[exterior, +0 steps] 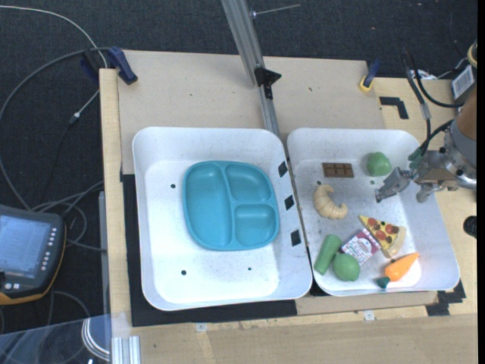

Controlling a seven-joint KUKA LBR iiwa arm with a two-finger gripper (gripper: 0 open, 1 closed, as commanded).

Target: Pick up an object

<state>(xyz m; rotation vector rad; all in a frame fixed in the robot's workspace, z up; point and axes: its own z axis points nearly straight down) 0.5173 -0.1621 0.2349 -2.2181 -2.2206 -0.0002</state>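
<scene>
Hovering over the right bin, the gripper is sitting above bare white floor between the green ball and the pizza slice; its two fingers are standing spread apart with nothing showing between them; the arm is reaching in from the right edge.

Judging the step: approach phase, no object picked yet; the fingers are poised over a gap, not over any one item.

Candidates are all lying in the right bin; chocolate bar near the far wall; croissant just below it; green cucumber and a green lime touching or nearly so at the near side; a red-and-white packet between lime and pizza slice; carrot at the near right corner.

Left bin is holding a teal divided plate; both bins are resting on the tabletop.

Next move, as I am reading it: shifting sideways to centre on one item, likely the green ball or pizza slice as nearest, then descending and closing; the ball may be rolling off if pinched off-centre; the flat pizza slice is calling for a low, careful descent.
</scene>
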